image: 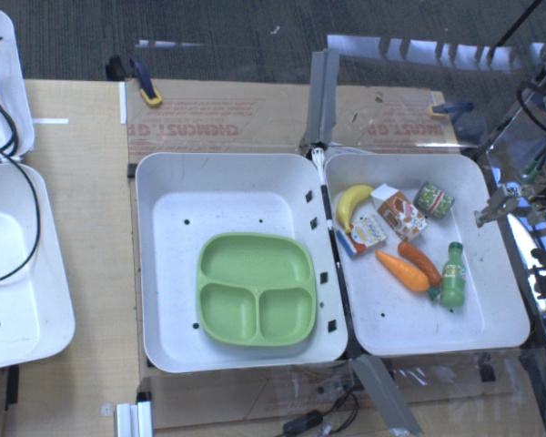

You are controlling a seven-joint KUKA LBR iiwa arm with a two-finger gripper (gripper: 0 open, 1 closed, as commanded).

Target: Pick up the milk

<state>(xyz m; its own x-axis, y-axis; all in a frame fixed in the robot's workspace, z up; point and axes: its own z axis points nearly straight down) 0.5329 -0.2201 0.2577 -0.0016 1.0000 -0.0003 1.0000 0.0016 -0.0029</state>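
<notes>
Starting nearest: bare white floor along the near rim of the right bin (pixel 437 346), plenty of open room there for a descent. Just beyond, a green bottle (pixel 452 277) lying beside two carrots (pixel 409 267), loosely tumbled rather than arranged. Then the milk (pixel 369 231), a small pale carton lying flat, tucked close to the bin's left wall. Crowded, judging by the neighbours: banana (pixel 350 204) touching or nearly so on the far side, an orange-printed carton (pixel 401 213) just to its right, a carrot tip near its near corner. Best clearance probably from straight above, with little slack toward the wall. Farther still, a green can (pixel 434 200) near the back rim, well apart from the milk. Over in the left bin (pixel 164 244), a green divided plate (pixel 257 289), out of the way.
</notes>
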